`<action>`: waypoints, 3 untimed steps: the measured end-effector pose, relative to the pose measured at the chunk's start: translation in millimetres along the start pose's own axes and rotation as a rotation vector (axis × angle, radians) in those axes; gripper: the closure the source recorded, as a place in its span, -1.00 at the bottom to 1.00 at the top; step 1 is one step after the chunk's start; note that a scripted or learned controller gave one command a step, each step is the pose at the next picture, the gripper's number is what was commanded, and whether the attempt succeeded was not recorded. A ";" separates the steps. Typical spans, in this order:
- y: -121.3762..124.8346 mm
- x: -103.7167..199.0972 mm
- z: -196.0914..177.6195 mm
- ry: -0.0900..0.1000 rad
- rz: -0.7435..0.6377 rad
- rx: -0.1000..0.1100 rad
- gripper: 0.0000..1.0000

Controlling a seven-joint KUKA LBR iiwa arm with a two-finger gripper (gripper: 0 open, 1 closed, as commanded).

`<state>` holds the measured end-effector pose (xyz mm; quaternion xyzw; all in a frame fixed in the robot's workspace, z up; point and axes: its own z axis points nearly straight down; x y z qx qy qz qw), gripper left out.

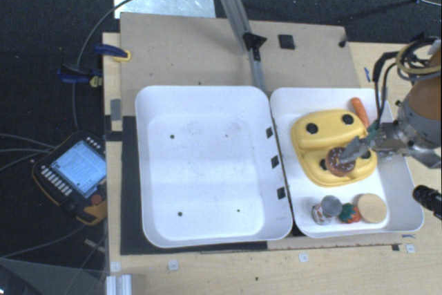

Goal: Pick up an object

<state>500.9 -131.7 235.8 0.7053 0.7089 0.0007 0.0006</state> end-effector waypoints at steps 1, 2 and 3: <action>-7.8 6.7 55.0 0.001 0.003 0.005 -1.00; -11.9 9.3 117.1 0.001 0.004 0.005 -1.00; -8.2 7.3 145.7 0.000 0.005 -0.006 -1.00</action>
